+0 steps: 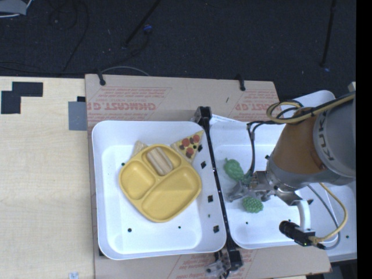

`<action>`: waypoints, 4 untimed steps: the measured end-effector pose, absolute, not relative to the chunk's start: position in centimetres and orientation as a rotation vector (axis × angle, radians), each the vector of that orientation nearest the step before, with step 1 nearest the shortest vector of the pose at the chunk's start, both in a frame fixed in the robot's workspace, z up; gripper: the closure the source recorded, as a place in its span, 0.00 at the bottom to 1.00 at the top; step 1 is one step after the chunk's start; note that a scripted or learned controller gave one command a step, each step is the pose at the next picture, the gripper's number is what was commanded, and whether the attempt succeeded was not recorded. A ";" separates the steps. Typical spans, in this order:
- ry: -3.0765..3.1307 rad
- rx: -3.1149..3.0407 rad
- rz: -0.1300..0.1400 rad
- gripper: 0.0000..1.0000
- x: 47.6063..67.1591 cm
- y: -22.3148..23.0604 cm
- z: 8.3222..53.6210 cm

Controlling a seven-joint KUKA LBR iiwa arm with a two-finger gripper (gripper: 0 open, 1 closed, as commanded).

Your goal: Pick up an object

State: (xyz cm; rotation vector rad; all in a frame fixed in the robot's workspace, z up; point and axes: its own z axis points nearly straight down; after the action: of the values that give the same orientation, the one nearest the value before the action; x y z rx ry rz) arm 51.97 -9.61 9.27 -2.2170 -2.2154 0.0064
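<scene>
Two bumpy green objects lie in the right bin [261, 237]: a paler rounded one [233, 168] toward its left wall and a darker knobbly green lump [252, 204] just below the tool [239, 190]. Whether the tool is apart or together cannot be told. A yellow divided tray [165, 192] sits in the left bin [110, 214].

We see two bumpy green toys in the right bin [256, 237]: one [233, 168] near its left wall, the other [252, 204] just below, beside the hand [239, 192]
</scene>
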 end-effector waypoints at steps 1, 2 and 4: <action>-2.208 -2.225 0.007 1.00 51.9 -9.8 10.5; -2.217 -2.227 -0.001 1.00 51.2 -10.1 16.3; -2.223 -2.221 0.000 1.00 52.3 -10.2 26.8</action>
State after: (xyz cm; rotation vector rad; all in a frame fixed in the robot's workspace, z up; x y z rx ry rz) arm 52.29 -10.17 26.84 -2.2208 -2.2231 -0.0003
